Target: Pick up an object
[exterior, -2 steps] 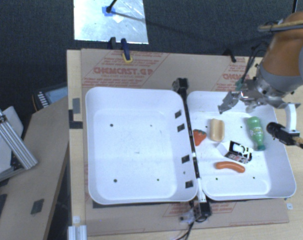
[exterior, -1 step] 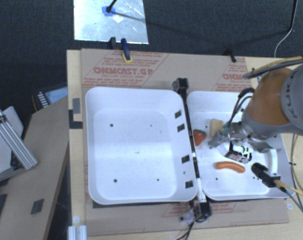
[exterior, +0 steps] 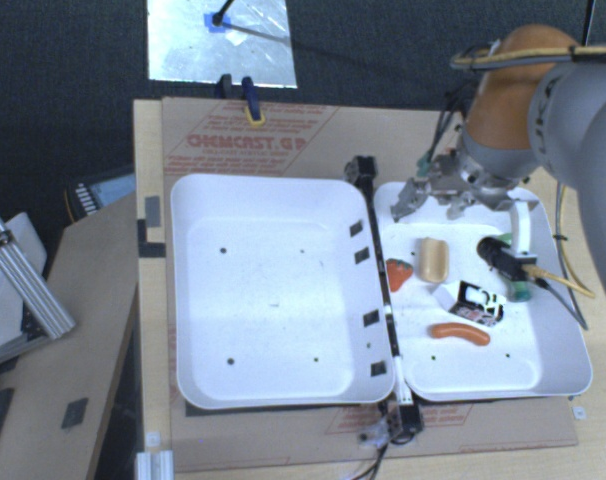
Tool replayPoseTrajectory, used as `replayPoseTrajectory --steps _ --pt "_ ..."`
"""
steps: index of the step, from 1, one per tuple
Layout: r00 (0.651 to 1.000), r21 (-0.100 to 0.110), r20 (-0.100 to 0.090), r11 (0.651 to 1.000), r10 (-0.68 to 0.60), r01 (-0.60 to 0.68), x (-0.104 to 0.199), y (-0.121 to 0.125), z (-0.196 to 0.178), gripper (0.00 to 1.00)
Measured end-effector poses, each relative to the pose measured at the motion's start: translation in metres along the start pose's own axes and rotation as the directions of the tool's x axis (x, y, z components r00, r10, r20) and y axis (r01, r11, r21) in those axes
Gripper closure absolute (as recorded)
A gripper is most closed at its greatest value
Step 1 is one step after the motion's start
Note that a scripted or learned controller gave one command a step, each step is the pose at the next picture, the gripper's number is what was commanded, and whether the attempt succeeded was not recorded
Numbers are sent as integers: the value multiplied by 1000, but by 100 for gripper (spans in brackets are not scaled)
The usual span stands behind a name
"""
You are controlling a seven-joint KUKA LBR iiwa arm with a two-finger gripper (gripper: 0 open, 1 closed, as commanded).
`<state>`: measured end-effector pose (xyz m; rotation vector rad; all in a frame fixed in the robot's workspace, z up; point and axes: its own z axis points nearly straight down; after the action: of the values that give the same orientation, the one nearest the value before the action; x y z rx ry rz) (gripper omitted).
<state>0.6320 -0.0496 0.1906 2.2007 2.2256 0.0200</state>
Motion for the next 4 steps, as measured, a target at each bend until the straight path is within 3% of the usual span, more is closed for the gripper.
replayPoseTrajectory --steps 1,2,3,4 --pt "1000 26 1 1000 16 -16 -51 -75 62 0" --pt "1000 4 5 1000 7 -7 -77 -11 -9 0" --pt "1000 21 4 1000 13 -13 -53 -72 109 0" --pt "1000 -5 4 1000 4 -4 -43 -18 -43 0"
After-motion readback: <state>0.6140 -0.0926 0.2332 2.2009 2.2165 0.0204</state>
